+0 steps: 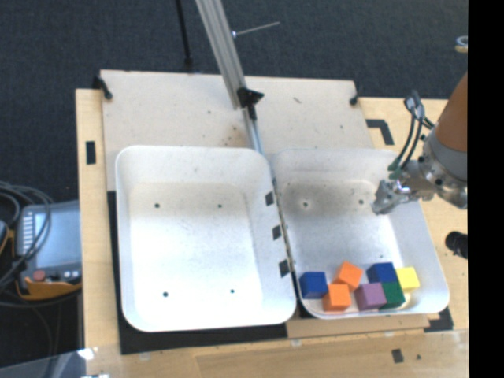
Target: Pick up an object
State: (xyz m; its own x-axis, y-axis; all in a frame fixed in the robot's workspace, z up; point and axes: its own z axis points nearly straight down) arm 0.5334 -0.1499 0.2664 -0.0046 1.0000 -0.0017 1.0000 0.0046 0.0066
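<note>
Blocks: I see seven small cubes clustered at lower right of frame, in the right bin's near corner, including a blue, orange and yellow. Claw sits above them at right-centre; can't tell its state. No readable labels.

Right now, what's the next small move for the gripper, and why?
Probably travel toward the near edge of the right bin: the gripper hangs over bare floor in its upper part, while the blocks cluster along the near wall, none between its fingers.
</note>
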